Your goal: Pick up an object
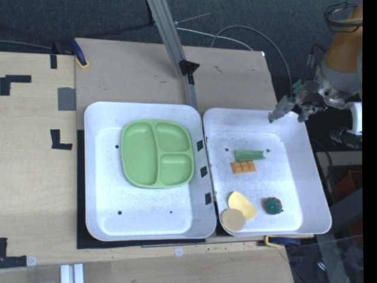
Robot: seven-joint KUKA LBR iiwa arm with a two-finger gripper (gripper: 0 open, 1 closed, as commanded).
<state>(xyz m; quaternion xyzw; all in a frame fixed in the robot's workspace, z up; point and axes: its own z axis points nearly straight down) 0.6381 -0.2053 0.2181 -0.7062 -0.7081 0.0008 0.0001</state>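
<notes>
Grey fingers of the gripper [290,109] hang spread and hold nothing above the far right rim of the right bin [312,175]. Inside it lie a green stick [249,154], waffle [243,167], yellow wedge [241,204], tan disc [232,219] and dark green ball [272,205]; the left bin [94,170] holds a green plate [157,153].

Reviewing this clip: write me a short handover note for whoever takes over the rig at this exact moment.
Pincer: above the right bin's far right corner, holding nothing.
Right bin holds a green stick, an orange waffle piece, a yellow slice, a tan disc and a small green-red item.
Left bin holds a green divided plate.
Done: nothing picked yet.
Left: descend, grasp one object, lift.
</notes>
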